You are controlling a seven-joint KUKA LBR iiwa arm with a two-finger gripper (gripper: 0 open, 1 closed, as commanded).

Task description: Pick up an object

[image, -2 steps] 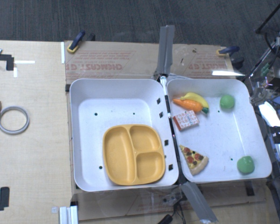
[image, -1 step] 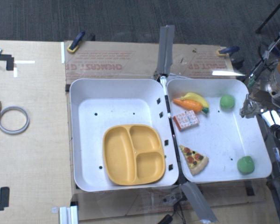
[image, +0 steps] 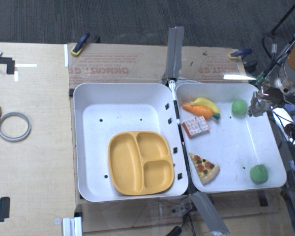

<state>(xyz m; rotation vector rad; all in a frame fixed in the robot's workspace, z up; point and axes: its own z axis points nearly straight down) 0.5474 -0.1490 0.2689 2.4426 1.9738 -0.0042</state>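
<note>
Jaws [image: 256, 107] hover beside the green ball [image: 239, 107]; their state is unclear.

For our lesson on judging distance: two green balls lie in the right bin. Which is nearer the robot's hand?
The green ball at the bin's far edge, just left of the hand; the other ball lies in the near corner.

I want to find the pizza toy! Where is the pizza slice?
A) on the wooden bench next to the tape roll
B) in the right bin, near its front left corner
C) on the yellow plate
B: the pizza slice lies on the floor of the right bin near its front left corner, apart from the yellow divided plate in the left bin.
</note>
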